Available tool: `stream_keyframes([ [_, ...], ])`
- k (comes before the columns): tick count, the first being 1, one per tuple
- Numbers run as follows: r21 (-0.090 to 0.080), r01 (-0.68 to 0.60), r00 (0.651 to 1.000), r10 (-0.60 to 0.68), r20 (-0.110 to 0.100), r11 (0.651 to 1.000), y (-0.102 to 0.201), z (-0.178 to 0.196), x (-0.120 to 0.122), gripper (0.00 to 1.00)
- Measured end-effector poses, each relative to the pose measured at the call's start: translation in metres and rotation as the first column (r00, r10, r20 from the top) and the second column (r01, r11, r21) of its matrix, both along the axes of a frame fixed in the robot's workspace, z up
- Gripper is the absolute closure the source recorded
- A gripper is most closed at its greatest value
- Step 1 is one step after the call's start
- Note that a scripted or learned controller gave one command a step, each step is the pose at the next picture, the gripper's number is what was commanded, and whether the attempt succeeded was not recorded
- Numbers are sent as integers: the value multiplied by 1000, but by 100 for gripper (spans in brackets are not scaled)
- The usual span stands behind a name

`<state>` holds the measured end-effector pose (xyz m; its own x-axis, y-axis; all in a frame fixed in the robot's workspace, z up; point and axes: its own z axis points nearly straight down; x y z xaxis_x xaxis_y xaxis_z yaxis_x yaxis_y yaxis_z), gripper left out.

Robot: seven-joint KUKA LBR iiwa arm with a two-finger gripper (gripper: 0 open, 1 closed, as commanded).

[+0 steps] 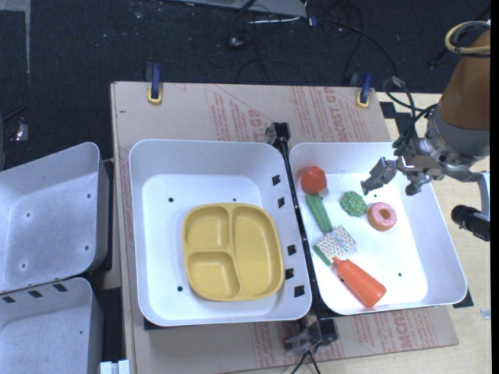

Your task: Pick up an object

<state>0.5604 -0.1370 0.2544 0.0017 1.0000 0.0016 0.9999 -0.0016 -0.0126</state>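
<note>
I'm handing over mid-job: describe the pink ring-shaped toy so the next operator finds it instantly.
Look in the right-hand shallow white bin, near its far right side. The pink ring-shaped toy doughnut lies just right of the bumpy green toy vegetable. It is the only pink item with a hole.

Dark speckled carpet (70, 45) is covering the floor. A cardboard sheet (226, 107) is lying over the bench, held by two yellow clamps (155, 92). Black cables (335, 29) are trailing behind.
</note>
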Motion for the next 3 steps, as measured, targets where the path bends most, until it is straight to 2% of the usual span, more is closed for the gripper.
stream_keyframes([
  [1,-2,-3,1000,3,12,1000,0,7,2,0],
  [3,-1,0,1000,0,8,1000,-7,-95,-1,0],
])
